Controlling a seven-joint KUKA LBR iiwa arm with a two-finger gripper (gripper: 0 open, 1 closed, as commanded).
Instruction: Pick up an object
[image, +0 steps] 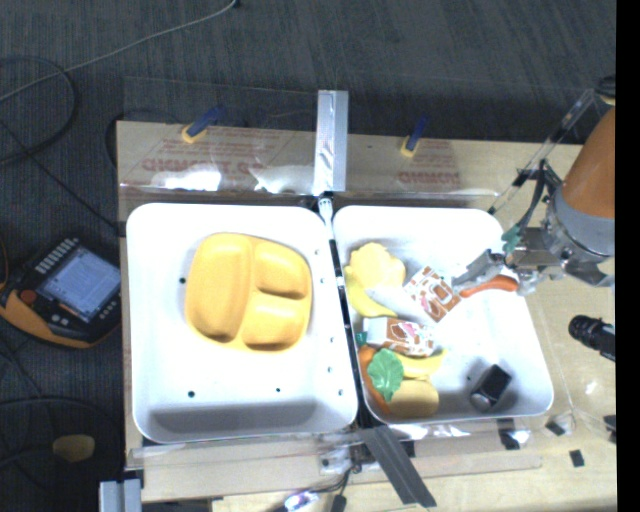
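1. Camera view: your gripper hangs over the right bin, near its upper right rim, with the orange-banded arm coming in from the right edge.
2. Jaws: you cannot tell their state. An orange strip shows at the tip and might be a finger part or an object. Do not count it as a hold.
3. Nearest candidate: the red-and-white packet lies just left of the gripper tip, mid-bin, resting against the pale yellow toy.
4. Axis: the packet's long axis runs diagonally, from upper right down to lower left, and its upper end points toward the gripper.
5. To do the step well, close across the packet's short side, at right angles to that diagonal. Come down over its middle, not its upper corner, so it does not pivot out.
6. Keep off the clutter below it: the small printed carton, the green leaf piece and the black block near the front wall.
7. The left bin holds a yellow divided tray. It is well apart from the gripper and is not your target now.
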